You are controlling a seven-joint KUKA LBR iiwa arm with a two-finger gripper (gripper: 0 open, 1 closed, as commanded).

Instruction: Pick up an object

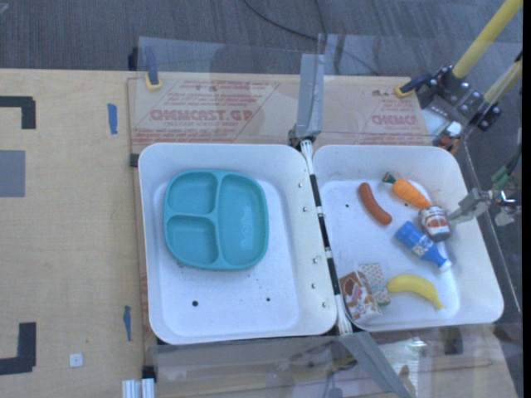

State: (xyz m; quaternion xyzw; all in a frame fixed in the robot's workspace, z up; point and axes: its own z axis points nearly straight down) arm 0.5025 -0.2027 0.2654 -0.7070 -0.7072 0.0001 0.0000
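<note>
Grey carpeted floor [166,7] runs across the top of the view, a dark cable [278,19] looping over it. Below lies a light wooden surface [66,222], with black tape marks [21,110] at its left edge and short blue tape strips [112,118] further in. A sheet of printed brown cardboard [207,114] lies flat on the surface at the far side. A yellow clamp [153,80] grips its upper left corner. Clear plastic panels [398,371] edge the near side. Light is even, with soft shadows.
</note>
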